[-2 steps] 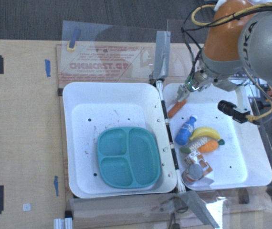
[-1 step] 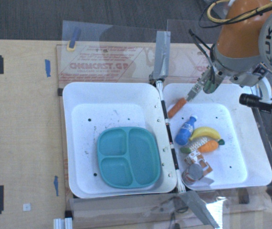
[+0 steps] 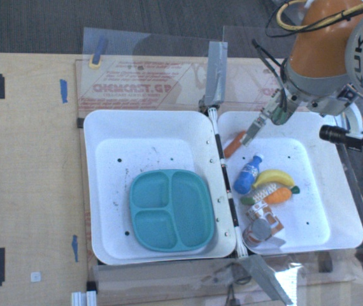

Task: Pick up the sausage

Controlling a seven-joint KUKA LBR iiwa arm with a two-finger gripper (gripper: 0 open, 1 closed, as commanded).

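The bench looks like pale matt wood; the white bins and teal tray look like smooth plastic.

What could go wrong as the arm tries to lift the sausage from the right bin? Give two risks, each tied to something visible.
1. The sausage lies against the right bin's left wall, so a finger may strike the wall rather than get around it.
2. The gripper comes in at a slant near the sausage's upper end; an off-centre grip could let it tip and slip out.

Light wooden bench with blue tape marks, dark grey floor beyond
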